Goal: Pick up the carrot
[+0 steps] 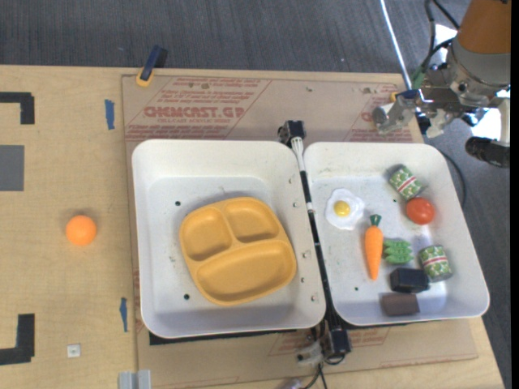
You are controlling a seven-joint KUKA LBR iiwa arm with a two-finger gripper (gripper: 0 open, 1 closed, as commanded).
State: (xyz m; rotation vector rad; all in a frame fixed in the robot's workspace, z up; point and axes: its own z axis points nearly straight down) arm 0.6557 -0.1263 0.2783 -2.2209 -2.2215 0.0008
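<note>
The orange carrot with a green top lies lengthwise in the right bin, near its middle. A fried egg sits just up and left of it, and a green leafy piece touches its right side. My gripper hangs beyond the right bin's far edge, well away from the carrot. Its fingers stand open with nothing between them.
The right bin also holds a red tomato, two green cans, a black block and a brown block. A yellow divided plate lies in the left bin. An orange ball rests on the bench at left.
</note>
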